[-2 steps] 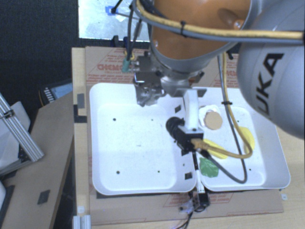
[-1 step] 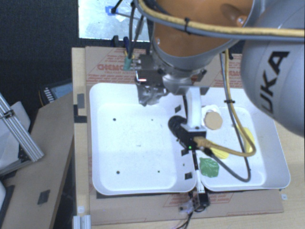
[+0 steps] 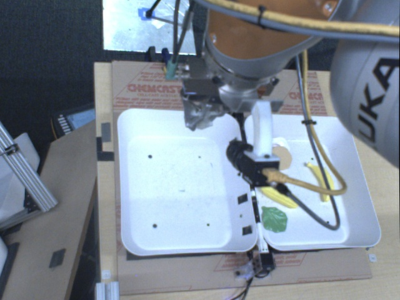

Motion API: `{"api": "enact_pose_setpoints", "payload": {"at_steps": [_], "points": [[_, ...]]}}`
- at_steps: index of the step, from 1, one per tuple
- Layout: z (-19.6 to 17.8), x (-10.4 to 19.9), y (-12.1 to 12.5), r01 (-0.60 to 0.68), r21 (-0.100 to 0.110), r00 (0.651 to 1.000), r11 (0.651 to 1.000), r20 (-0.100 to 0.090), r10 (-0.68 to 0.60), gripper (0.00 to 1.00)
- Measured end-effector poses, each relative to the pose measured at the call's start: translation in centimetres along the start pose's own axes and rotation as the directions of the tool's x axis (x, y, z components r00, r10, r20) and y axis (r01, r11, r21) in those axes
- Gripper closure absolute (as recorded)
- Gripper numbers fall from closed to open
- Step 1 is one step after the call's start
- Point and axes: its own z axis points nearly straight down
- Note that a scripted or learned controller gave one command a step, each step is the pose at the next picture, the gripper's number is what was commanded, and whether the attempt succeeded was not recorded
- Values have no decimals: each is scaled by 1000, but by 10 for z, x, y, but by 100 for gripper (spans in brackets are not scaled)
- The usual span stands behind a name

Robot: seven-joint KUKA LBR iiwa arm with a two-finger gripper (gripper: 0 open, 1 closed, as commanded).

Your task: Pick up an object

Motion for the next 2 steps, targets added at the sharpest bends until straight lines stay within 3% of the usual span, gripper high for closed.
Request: {"api": "enact_pose_setpoints", "payload": {"at_steps": [1, 2], "points": [[-10, 1, 0, 6, 0, 1000, 1000, -1, -6, 100], [-55, -12, 0, -1, -2, 1000, 1000, -1, 1, 100]]}}
